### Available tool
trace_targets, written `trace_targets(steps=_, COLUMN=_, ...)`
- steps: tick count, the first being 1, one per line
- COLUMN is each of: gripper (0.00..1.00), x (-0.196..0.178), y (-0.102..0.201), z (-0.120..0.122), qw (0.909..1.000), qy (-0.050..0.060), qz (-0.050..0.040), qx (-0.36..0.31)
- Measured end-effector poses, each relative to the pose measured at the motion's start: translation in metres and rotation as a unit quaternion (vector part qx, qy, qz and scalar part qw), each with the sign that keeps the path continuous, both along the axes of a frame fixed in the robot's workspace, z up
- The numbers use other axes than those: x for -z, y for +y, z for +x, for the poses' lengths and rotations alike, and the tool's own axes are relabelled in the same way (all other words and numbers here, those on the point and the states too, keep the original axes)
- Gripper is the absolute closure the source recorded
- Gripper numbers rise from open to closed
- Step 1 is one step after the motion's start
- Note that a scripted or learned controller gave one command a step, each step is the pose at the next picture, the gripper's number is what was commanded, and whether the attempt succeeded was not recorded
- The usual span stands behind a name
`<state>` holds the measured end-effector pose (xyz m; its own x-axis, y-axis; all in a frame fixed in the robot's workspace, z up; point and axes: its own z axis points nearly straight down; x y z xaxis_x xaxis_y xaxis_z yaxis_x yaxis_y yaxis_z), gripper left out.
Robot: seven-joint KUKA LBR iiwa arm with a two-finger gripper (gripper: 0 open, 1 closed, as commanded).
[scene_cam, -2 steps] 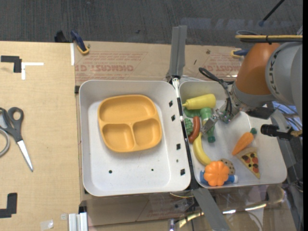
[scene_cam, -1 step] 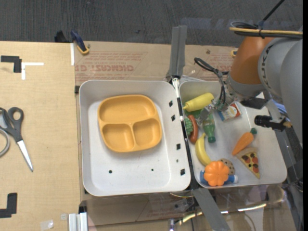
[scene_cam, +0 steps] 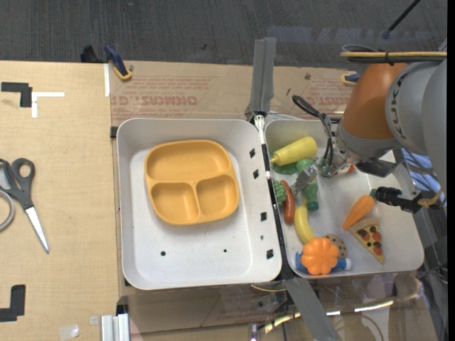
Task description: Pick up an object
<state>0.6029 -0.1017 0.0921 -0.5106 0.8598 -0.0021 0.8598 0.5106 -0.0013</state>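
Here the arm [scene_cam: 398,105] reaches in from the right over the far part of the right bin [scene_cam: 398,261], and its end effector [scene_cam: 333,163] hangs just right of a yellow corn cob [scene_cam: 295,150]; whether it is open or closed cannot be told, and nothing shows in its grip. The corn cob lies with its long axis running left-near to right-far, its green end leftward. Nearer lie a green toy [scene_cam: 307,183], a red sausage [scene_cam: 287,201], a banana [scene_cam: 303,223] pointing near-far, and an orange pumpkin [scene_cam: 319,256]. To the right a carrot [scene_cam: 360,210] points right-far, above a pizza slice [scene_cam: 370,239]. Bare floor opens in the bin between the end effector and the carrot. The left bin [scene_cam: 135,261] holds a yellow divided plate [scene_cam: 192,182]. Scissors [scene_cam: 25,197] rest on the counter [scene_cam: 57,261], far left.
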Motion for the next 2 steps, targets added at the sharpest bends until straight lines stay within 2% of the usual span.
trace_targets(steps=1, gripper=1.00, x=-0.009, y=0.000, z=0.001, qw=1.0000, qy=-0.001, qz=-0.0011, qx=-0.002)
trace_targets(steps=2, gripper=1.00, x=-0.113, y=0.069, z=0.027, qw=0.9997, qy=-0.001, qz=0.0004, qx=0.023)
